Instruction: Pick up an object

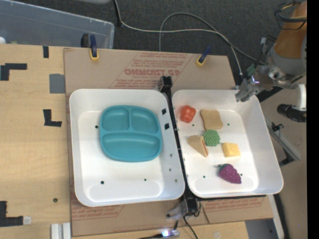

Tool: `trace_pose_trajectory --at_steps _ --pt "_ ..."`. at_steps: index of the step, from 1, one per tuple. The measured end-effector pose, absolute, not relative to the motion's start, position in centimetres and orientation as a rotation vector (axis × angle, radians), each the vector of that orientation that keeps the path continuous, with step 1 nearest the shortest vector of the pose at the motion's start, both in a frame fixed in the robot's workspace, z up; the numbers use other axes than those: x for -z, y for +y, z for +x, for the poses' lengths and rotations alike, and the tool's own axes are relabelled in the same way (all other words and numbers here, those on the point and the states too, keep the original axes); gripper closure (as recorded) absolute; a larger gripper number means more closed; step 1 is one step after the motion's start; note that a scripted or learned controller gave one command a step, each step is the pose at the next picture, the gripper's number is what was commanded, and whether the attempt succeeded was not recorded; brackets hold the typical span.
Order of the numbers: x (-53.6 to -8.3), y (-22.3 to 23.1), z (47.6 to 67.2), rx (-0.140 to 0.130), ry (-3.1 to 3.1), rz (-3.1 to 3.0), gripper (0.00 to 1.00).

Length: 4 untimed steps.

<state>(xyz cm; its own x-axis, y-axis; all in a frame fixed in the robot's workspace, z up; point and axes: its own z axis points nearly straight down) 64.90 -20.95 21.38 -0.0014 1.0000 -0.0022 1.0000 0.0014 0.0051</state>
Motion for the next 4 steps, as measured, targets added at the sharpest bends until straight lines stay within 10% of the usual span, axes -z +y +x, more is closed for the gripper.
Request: trace_pose_trajectory --at_steps 1,4 --pt "-26.7 -21.9 65.1 -0.003 2.22 2.216 1.0" --pt "-23.8 -6.3 63.6 0.003 2.229 2.218 1.0"
